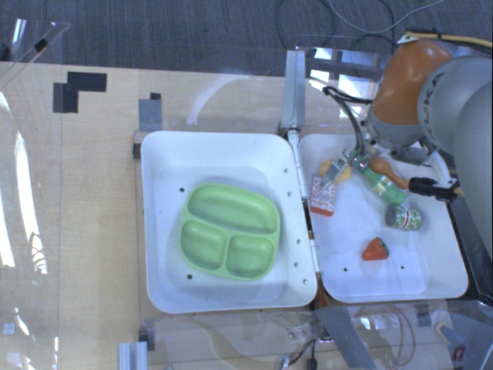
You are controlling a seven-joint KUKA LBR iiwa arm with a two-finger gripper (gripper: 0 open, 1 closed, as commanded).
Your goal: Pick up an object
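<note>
My gripper point(336, 173) reaches down and left from the grey wrist into the back left part of the right bin point(400, 284). It hangs over a yellow item point(341, 166), just above a red and white packet point(323, 196). A green bottle point(379, 181) and an orange carrot-shaped piece point(390, 173) lie right beside the gripper's body. A small green and white can point(403, 218) and a red strawberry point(375, 249) lie further toward the front. I see nothing lifted off the bin floor.
The left bin point(166, 284) holds a green divided plate point(229, 231). A metal post point(293, 91) stands behind the ridge between the bins. The arm's orange band point(408, 75) and grey body cover the right bin's back right corner.
</note>
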